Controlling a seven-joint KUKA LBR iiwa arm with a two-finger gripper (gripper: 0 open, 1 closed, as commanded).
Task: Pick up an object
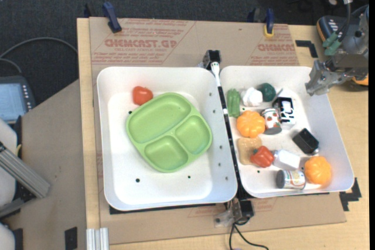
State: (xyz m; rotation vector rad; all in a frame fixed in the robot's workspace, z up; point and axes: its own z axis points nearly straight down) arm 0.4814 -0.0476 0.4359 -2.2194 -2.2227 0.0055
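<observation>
Lying well left of the end effector (316, 84), pumpkin (251, 124).

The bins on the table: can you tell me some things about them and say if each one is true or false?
1. The green plate is in the left bin. True.
2. The red tomato sits in the right bin. False: it is in the left bin, beside the plate.
3. The plate has three sections. True.
4. The gripper is over the left bin. False: it is at the right bin's far right rim.
5. Two orange pumpkins lie in the right bin. True.
</observation>
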